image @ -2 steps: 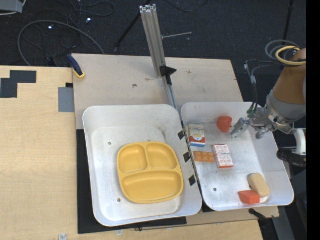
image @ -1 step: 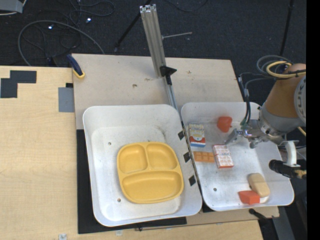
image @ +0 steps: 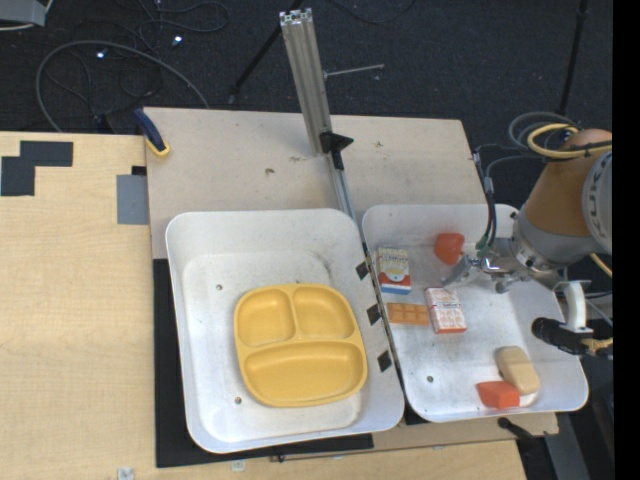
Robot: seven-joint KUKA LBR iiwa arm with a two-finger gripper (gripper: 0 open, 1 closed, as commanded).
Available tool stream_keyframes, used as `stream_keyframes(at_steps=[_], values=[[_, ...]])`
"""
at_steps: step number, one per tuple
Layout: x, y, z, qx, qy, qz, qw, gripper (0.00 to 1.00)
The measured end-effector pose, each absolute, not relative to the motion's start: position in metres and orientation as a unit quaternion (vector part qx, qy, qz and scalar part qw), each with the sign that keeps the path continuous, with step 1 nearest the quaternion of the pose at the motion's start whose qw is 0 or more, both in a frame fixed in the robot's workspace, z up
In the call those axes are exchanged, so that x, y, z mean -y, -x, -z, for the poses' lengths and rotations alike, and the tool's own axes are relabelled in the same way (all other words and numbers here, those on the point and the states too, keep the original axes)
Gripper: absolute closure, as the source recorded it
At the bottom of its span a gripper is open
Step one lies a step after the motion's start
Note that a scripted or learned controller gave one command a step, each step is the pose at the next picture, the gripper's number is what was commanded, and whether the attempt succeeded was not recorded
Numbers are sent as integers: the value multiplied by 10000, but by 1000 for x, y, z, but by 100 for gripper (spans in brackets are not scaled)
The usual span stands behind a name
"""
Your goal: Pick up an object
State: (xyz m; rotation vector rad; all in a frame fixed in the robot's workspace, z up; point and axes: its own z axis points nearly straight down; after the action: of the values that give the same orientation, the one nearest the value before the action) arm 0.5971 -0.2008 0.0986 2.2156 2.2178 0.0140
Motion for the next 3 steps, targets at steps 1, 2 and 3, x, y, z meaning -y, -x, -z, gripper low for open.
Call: stream_keyframes(at_steps=[1,2,3], values=[[200,-600,-112,-7078,-7063,-84,77,100],[202,-611,-164,-7077,-7065,-5,14,100],[193,-609,-216,-7081,-7061,-8,14,100]])
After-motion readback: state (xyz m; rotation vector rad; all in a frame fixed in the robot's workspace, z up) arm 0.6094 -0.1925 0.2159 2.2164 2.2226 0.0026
